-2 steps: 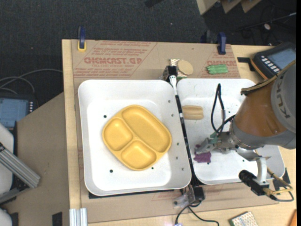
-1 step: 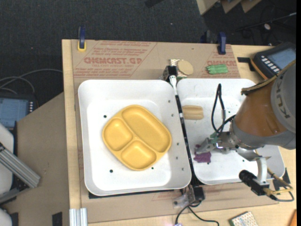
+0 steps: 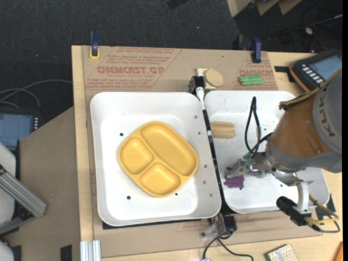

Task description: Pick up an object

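A small purple object (image 3: 234, 179) lies in the right bin (image 3: 239, 200), near its left wall and front. My gripper (image 3: 243, 167) hangs low right beside and above it, reaching in from the right under the orange-banded wrist (image 3: 302, 129). Whether the purple object is between the fingers cannot be told. A tan cylinder-like piece (image 3: 222, 130) lies further back in the same bin, against the left wall.
The left bin (image 3: 103, 145) holds a yellow divided plate (image 3: 157, 157). A green object (image 3: 251, 80) and a round tan thing (image 3: 213, 79) rest on the cardboard behind the bins. A black cable (image 3: 251, 121) loops over the right bin.
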You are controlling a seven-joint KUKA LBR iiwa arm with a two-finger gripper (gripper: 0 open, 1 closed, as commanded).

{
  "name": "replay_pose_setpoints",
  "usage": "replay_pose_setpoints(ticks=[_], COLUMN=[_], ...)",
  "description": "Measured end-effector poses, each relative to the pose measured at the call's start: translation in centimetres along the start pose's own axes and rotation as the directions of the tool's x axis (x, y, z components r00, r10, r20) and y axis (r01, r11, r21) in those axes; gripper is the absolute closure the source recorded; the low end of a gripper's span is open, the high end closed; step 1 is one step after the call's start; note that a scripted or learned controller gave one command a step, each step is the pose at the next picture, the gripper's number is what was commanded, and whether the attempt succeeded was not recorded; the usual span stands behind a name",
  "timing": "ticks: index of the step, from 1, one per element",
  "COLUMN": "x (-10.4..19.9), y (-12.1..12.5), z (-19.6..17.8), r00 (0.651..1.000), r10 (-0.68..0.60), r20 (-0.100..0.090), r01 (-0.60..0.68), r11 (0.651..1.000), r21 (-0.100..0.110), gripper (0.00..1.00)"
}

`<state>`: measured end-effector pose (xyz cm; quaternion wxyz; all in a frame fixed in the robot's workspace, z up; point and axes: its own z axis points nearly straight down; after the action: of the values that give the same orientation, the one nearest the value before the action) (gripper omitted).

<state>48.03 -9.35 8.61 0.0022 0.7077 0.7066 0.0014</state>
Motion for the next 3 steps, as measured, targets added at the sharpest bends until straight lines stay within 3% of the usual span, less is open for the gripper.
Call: replay_pose_setpoints(ticks=[3], x=[-0.08], y=[0.01], z=[0.01], r00=[1.000], r10=[-0.002], r20=[-0.001], r01=[0.002], r11=[1.000], r21=[0.000], gripper=[0.00])
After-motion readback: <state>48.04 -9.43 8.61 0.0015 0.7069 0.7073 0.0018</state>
